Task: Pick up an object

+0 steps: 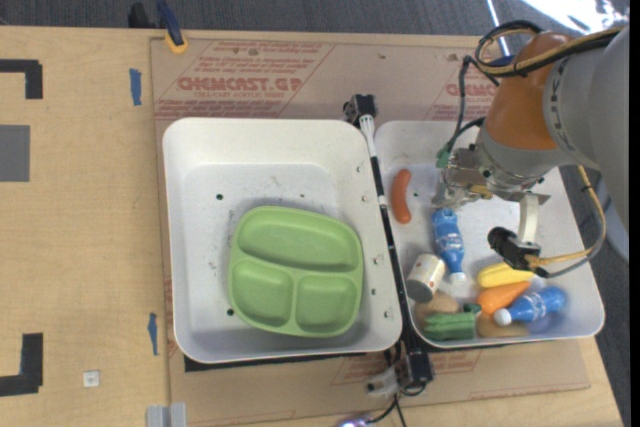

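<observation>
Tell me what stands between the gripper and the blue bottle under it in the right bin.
Nothing visible does. The gripper hangs just above the upper end of the blue bottle, with bare floor of the right bin around that end. The orange sausage lies off to the side, apart from both.

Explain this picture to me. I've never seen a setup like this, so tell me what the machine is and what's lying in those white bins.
This is one camera looking down at a slant on a bench. The grey and orange machine is a robot arm reaching in from the right; its end effector hangs over the right bin. Whether it holds anything cannot be told. That bin contains small toys: an orange sausage, a blue bottle, a can, a carrot, a banana and a second bottle. The left bin holds a green divided tray.
</observation>
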Motion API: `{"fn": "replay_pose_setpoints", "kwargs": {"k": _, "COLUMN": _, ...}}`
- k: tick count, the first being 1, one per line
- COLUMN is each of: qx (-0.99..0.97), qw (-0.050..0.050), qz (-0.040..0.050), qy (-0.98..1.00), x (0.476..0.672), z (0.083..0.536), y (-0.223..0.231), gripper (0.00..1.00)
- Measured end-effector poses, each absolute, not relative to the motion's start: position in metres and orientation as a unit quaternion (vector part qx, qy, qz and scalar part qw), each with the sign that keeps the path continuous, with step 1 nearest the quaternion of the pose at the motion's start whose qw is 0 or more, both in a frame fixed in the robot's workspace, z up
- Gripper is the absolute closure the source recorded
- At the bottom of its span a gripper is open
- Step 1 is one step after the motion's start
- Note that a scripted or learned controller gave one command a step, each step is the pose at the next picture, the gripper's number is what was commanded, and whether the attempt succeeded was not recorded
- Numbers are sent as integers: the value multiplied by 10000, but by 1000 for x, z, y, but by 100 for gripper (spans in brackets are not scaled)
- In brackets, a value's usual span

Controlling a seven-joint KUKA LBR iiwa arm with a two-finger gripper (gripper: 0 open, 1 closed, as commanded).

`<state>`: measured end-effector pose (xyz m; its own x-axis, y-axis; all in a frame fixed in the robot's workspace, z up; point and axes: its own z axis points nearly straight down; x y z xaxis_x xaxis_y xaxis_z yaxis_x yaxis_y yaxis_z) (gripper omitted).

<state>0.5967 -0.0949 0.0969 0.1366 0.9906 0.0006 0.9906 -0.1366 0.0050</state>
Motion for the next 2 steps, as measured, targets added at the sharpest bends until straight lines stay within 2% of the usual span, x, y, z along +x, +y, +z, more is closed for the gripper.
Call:
{"fn": "replay_pose_setpoints", "kwargs": {"k": 1, "qx": 7540, "qw": 14, "qz": 18, "qy": 6569, "x": 597, "z": 97, "y": -95, "gripper": 0}}
{"fn": "replay_pose_setpoints", "kwargs": {"k": 2, "qx": 6879, "qw": 8, "qz": 9, "qy": 7258, "x": 553, "z": 86, "y": -110, "gripper": 0}}
